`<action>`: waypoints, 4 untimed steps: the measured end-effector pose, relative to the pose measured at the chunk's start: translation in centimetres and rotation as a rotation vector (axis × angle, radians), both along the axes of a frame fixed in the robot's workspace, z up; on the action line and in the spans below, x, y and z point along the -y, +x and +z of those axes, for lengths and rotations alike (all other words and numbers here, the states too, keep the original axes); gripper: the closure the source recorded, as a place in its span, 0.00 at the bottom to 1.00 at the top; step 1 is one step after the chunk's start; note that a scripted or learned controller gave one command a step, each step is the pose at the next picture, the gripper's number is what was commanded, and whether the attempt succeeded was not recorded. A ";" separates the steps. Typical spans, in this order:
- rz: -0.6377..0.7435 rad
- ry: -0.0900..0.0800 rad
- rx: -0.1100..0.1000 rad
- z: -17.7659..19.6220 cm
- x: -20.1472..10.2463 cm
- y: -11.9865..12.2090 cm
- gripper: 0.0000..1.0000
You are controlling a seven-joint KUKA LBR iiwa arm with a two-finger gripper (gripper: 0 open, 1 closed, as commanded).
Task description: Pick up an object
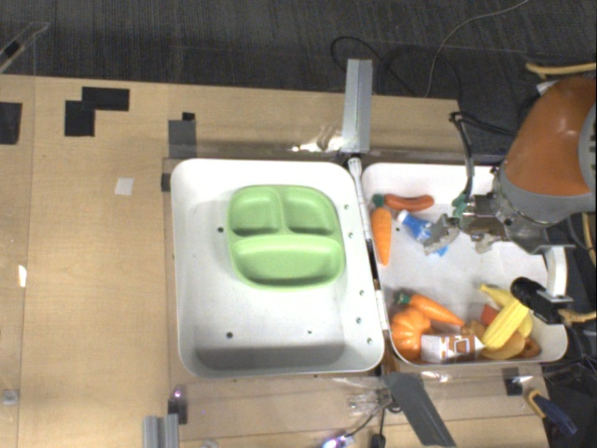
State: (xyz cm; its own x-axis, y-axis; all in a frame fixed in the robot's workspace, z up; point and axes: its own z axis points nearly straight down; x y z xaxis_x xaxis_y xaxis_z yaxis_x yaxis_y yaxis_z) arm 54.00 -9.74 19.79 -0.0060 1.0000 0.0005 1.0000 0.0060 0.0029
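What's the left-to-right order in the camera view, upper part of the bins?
Green divided plate → upright carrot → red sausage → blue-and-white packet → gripper.

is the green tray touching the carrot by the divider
Apart. The camera view shows the green tray lying in the left bin, while the carrot lies in the right bin, with both bin rims between them.

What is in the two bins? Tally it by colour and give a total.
Orange: 3, upper carrot, lower carrot, pumpkin
Yellow: 2, corn, banana
Red: 1, sausage
Blue: 1, wrapper
Green: 1, tray
Brown: 1, carton
Total: 9
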 end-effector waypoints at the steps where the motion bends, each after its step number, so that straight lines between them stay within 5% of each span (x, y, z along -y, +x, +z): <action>1: -0.167 0.000 0.001 5.3 -0.9 1.1 0.00; 2: 0.070 -0.002 0.001 -0.2 2.3 6.9 0.00; 3: 0.109 -0.001 0.003 5.4 -3.9 5.9 0.00; 4: 0.109 -0.001 0.003 5.4 -3.9 5.9 0.00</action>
